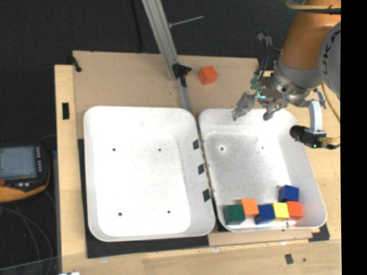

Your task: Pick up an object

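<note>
Nearest, along the right bin's [298,171] front wall: a huddle of blocks, namely green block [233,213], orange block [250,207], blue block [265,213], yellow block [281,211], a red-orange block [295,209] and a second blue block [289,193] just behind. Beside it, the left bin [137,171]. Well apart from the huddle, above the right bin's far edge: the pincer [253,111], fingers spread, gripping nothing; beyond on the worktop [229,87], a lone orange cube [208,75].

Probably a robotics lab: a plywood bench [114,79] with two white bins [140,171], toy blocks [264,209] and a handheld controller [20,168].
</note>
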